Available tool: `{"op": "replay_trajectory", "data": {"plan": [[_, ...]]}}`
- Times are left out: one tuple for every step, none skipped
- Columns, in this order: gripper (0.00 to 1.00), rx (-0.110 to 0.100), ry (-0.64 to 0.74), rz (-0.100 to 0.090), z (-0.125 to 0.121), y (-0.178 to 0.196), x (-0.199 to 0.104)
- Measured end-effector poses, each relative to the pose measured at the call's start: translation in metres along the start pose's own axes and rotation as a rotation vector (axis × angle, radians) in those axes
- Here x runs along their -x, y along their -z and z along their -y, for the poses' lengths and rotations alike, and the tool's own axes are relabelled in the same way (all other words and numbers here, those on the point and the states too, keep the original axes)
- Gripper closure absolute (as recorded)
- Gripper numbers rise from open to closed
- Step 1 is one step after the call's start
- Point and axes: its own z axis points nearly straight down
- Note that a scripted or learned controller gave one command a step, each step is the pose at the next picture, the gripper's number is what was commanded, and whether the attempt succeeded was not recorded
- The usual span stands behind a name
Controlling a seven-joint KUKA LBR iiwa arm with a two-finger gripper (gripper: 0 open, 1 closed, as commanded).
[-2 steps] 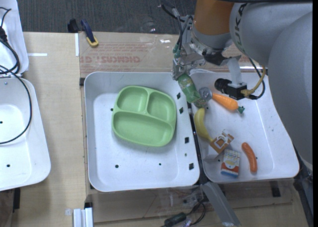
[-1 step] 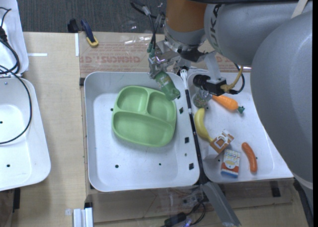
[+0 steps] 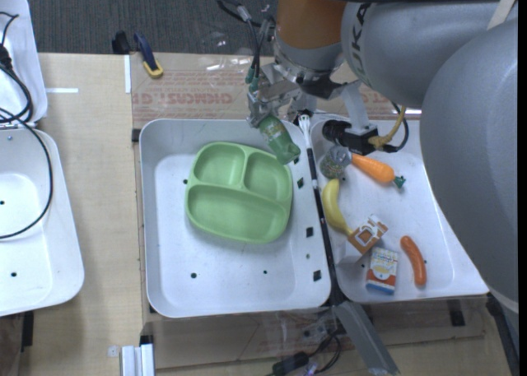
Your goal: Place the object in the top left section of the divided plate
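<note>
1. Camera view: pincer clamped on green bottle, tilted, above the divided plate's upper right edge.
2. Plate lies in left bin.
3. Right bin holds carrot, banana, sausage, carton.

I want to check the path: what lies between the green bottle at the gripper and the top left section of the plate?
In the camera view, only the plate's top right section lies between the green bottle and the top left section.
</note>
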Motion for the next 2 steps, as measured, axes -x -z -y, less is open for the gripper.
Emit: {"op": "replay_trajectory", "data": {"plan": [[1.00, -0.001, 0.003, -0.001, 0.0055, -0.0190, 0.0170], [1.00, -0.002, 0.002, 0.000, 0.0054, -0.0107, 0.0183]]}}
